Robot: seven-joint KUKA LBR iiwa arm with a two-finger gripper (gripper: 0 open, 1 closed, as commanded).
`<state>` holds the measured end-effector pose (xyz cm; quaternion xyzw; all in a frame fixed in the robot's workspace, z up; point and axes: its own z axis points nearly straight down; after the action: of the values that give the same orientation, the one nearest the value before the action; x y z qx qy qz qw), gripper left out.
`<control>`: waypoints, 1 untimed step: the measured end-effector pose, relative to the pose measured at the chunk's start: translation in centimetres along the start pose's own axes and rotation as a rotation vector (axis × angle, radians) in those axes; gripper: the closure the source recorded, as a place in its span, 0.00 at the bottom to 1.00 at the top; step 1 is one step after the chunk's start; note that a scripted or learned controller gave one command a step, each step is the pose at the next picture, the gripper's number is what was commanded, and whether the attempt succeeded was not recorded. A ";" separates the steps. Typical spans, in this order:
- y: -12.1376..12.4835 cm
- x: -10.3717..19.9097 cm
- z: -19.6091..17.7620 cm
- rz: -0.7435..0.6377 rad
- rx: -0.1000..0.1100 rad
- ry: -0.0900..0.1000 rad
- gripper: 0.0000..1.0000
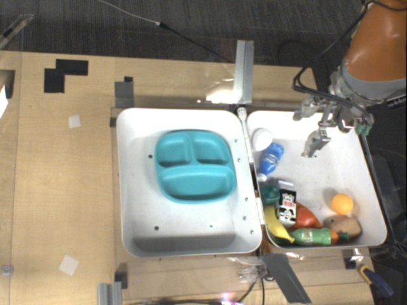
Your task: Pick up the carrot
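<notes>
Gripper (316,143) state unclear, hovering above right bin (375,189); carrot (306,217) among clutter below

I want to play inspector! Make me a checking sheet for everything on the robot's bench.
Surface: pale wooden bench bearing two shallow white bins.
Job's things: orange-red carrot lying in the right bin, near its front edge, among other toys.
Clutter: teal divided plate in the left bin; blue bottle with white cap, yellow banana, green bottle, round orange fruit, brown potato.
Grippers: robot's hand above the right bin's back part, away from the carrot.
Cables: thin black cable across the dark floor.
Surroundings: dark carpet.
</notes>
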<state>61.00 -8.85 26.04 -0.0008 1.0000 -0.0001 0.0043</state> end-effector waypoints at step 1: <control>-5.5 6.5 -7.0 -0.166 0.004 -0.006 0.00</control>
<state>54.48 -14.38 33.02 -0.0838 0.9964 -0.0024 0.0073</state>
